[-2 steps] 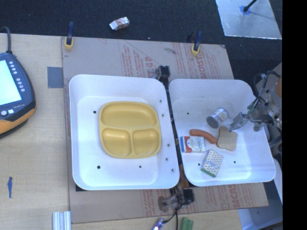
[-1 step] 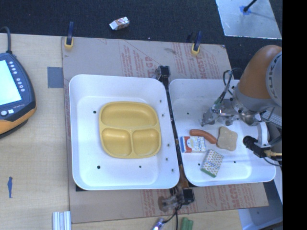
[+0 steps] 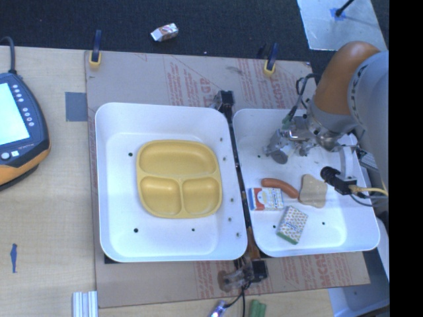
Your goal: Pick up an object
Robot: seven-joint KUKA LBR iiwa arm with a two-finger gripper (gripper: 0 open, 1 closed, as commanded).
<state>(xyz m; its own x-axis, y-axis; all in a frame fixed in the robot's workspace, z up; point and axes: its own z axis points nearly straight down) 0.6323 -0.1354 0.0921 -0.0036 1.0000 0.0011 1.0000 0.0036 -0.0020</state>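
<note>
Hot dog point(image 3: 280, 186) below claw point(image 3: 283, 147)

yellow tray point(image 3: 178, 177) – left bin point(image 3: 119, 121) | hot dog point(image 3: 281, 185), boxes – right bin point(image 3: 254, 127)

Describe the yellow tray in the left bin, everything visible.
The yellow tray looks like smooth moulded plastic, rounded at the corners, with three compartments: one long one across the far side and two smaller ones side by side nearer the camera. It lies flat, open side up, about mid-floor in the left bin, touching nothing else.
</note>
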